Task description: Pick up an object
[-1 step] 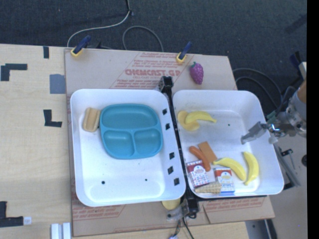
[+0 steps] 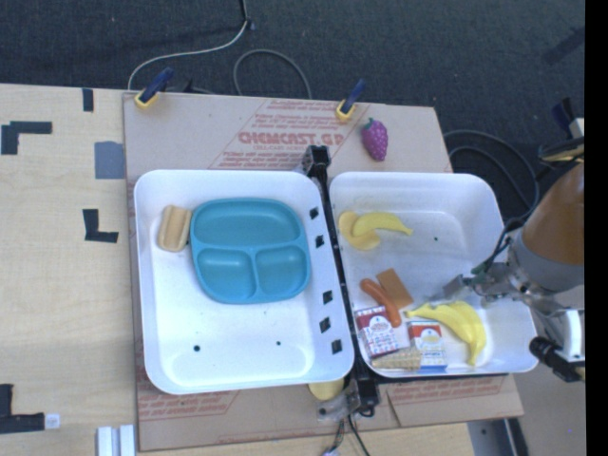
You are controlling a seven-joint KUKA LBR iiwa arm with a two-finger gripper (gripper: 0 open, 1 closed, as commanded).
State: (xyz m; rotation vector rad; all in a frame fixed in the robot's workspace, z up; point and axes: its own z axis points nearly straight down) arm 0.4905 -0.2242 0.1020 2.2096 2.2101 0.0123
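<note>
Near edge of the right bin point(image 2: 475, 190) first: two small boxes, red-and-white point(image 2: 378, 332) and another carton point(image 2: 429, 341), lie flat side by side, with a waffle-patterned piece point(image 2: 401, 358) at the rim between them. Something yellow point(image 2: 325, 388) pokes out under the surface edge below the bins' divider.

The large banana point(image 2: 462, 323) is just above the cartons, long axis running lower-right to upper-left, curving down at its right end. The gripper point(image 2: 465, 284) sits just above and right of it, at the bin's right side, wrist coming in from the right. The tip is small and blurred against the white floor, so I cannot tell how far the fingers are spread, and nothing is visibly between them.

Key relation: the banana lies immediately below-left of the tip, near, possibly touching; contact can't be resolved. My read is that it's the likeliest target. A grasp would want to close across its short axis, so wrist yaw matters.

Next out: orange stick point(image 2: 392, 287) and a red sausage-like piece point(image 2: 375, 297) left of the gripper, well within reach. Further back, the smaller yellow banana point(image 2: 372, 226).

Left bin point(image 2: 152, 255): blue divided plate point(image 2: 252, 250), tan bread-like piece point(image 2: 174, 227) touching its left edge. Far side, outside the bins: purple grapes point(image 2: 375, 139) on the cardboard.
</note>
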